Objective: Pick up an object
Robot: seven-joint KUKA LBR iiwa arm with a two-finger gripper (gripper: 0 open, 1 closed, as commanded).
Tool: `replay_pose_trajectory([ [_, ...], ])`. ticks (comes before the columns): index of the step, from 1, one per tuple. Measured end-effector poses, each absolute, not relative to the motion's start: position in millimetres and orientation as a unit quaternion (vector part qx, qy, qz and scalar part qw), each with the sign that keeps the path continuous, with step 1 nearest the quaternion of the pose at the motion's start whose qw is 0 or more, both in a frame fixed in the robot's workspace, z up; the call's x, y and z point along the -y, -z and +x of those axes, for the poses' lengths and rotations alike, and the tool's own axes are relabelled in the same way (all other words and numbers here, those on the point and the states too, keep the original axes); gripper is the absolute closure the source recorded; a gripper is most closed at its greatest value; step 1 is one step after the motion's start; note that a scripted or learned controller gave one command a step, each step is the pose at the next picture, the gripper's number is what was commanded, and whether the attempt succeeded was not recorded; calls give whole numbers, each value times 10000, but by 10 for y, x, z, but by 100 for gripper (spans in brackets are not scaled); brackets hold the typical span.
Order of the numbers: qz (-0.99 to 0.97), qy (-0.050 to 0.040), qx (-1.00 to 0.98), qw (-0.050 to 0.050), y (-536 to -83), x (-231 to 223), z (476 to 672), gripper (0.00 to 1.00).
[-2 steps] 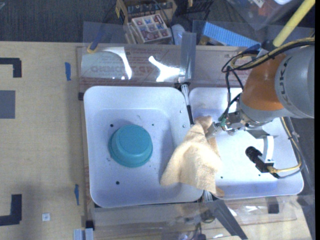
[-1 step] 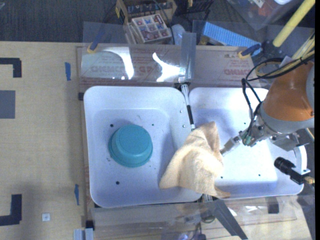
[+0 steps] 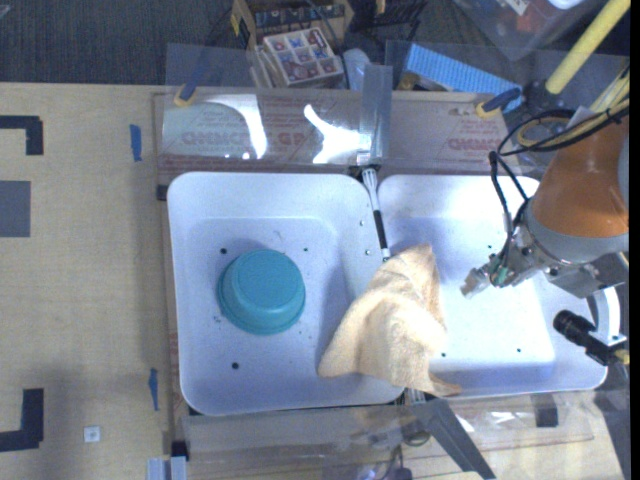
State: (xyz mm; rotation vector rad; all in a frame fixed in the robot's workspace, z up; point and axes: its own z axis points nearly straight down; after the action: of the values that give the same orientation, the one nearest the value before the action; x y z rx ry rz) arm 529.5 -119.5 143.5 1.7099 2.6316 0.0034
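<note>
Two shallow white plastic bins sit side by side on the pale wooden table (image 3: 70, 298). In the left bin (image 3: 200, 208) a round teal plastic bowl (image 3: 262, 290) rests upside down, a little left of the bin's middle and clear of every wall. A crumpled tan cloth (image 3: 395, 320) lies draped over the divider between the two bins — its lower left corner reaches down into the left bin, while its bulk spills into the near left corner of the right bin (image 3: 450, 208). The cloth and the bowl are apart, with bare white floor between them.

The grey arm with its orange band (image 3: 585, 193) comes in from the right and leans over the right bin. Its gripper (image 3: 478, 282) hangs above the middle of that bin, pointing left toward the cloth and near the cloth's right edge but not touching it. The tip is small and blurred, so I cannot tell whether the gripper is apart or together; nothing can be seen held in it. Black cables (image 3: 505, 183) loop from the arm's upper part down toward the wrist.

Behind the bins stands a low clear plastic panel (image 3: 270, 128) with glare on it, and beyond that is a clutter of boxes — one is a printed cardboard box (image 3: 298, 56).
</note>
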Motion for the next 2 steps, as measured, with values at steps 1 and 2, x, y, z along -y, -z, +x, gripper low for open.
replay_pose_trajectory([
  [1,5446,-11,-8387,16,-1435,1192,5295,0],
  [2,5199,-8,-8542,19,-1858,618,5943,0],
])
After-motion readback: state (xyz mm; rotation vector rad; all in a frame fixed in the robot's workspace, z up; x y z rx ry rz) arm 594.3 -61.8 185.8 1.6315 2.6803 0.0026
